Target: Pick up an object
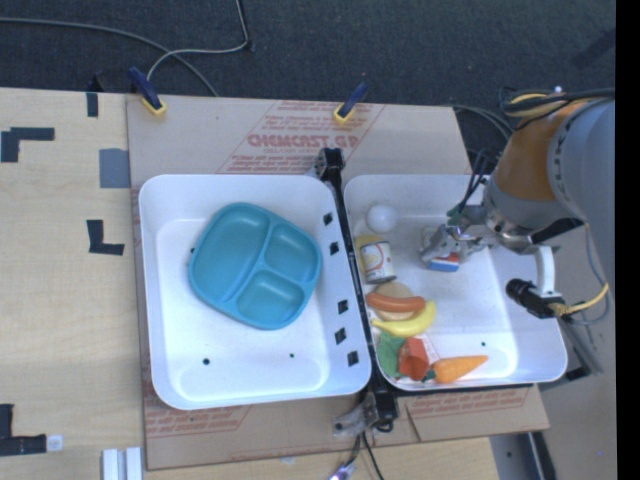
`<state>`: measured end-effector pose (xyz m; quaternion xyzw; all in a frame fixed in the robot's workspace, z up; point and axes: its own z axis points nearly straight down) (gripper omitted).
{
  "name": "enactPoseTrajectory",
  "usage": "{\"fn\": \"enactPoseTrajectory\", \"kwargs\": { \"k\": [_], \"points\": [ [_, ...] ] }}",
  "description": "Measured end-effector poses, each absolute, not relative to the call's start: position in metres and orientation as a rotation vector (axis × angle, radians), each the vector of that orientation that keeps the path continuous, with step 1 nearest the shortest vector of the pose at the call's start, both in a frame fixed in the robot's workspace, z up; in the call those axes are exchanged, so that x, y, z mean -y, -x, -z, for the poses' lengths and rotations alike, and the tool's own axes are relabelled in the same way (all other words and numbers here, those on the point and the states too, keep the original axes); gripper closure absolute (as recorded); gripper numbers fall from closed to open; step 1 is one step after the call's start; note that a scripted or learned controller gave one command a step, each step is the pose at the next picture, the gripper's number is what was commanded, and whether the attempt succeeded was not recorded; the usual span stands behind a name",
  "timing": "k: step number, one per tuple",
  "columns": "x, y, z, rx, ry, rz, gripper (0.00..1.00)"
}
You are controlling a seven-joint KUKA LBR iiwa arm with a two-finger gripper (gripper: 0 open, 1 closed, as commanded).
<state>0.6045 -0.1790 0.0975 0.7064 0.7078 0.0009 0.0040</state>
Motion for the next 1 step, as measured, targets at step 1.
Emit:
{"fn": "enactPoseTrajectory", "kwargs": {
  "k": [1],
  "points": [
    [0.0706, -0.6297, -0.185, -2.225, -2.217, -0.003, 1.0]
  ]
}}
